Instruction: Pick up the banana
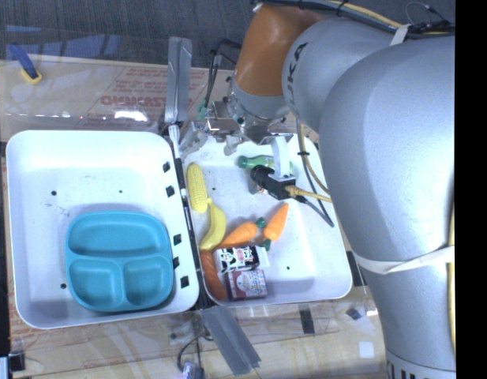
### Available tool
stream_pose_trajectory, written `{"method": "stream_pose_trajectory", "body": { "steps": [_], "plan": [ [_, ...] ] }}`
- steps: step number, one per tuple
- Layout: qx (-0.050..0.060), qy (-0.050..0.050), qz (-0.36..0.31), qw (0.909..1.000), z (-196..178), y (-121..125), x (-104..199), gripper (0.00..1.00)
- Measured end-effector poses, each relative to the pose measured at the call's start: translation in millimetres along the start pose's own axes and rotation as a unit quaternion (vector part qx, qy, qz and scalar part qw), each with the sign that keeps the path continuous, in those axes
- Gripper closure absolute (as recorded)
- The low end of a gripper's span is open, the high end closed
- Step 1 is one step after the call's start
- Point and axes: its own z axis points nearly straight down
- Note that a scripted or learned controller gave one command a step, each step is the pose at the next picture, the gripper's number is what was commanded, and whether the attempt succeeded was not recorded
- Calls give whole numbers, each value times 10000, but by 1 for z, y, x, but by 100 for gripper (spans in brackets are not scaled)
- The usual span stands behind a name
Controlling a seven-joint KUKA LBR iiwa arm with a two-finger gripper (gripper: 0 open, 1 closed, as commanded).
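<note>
The grey arm (385, 156) covers the right side of the right bin (306, 267). The left bin (38, 144) stands against the right bin and holds a blue divided tray (117, 259). The tool (227, 129) hangs over the far end of the right bin; whether it is open or closed, I cannot tell. The banana (215, 226) lies in the right bin near its left wall, between a corn cob (197, 186) and a small carton (241, 271).

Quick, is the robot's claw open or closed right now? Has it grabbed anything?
Gripper: cannot be told whether open or closed from this view. The banana lies in the right bin, apart from it.
</note>
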Motion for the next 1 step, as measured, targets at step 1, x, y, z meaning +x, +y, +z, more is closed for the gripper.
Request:
{"method": "stream_pose_trajectory", "body": {
  "steps": [1],
  "plan": [
    [2,-1,-654,9979,0,-93,10,0]
  ]
}}
